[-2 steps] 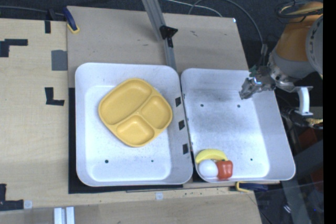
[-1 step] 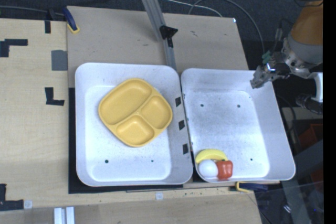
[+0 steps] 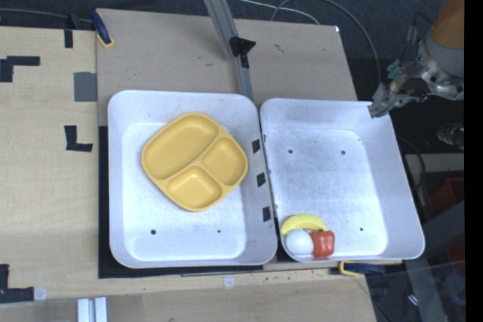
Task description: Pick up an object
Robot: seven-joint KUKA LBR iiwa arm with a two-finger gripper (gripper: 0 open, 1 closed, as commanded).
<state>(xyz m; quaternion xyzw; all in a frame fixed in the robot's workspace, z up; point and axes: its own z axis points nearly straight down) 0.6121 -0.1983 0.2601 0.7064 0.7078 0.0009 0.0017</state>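
Over at the right edge, I am seeing the arm (image 3: pixel 451 26) cut off by the frame, its orange band partly showing. Its gripper (image 3: pixel 379 105) is hanging at the far right corner of the right bin (image 3: pixel 377 133), tilted down toward the rim; I cannot tell how its fingers are set, they are too dark and small. Down at the right bin's near wall, a white ball (image 3: pixel 299 243), a red piece (image 3: pixel 323 243) and a yellow piece (image 3: pixel 303 222) are crowding together, touching. Most of that bin's floor is lying open. A yellow divided plate (image 3: pixel 195 161) is sitting in the left bin (image 3: pixel 124 162).
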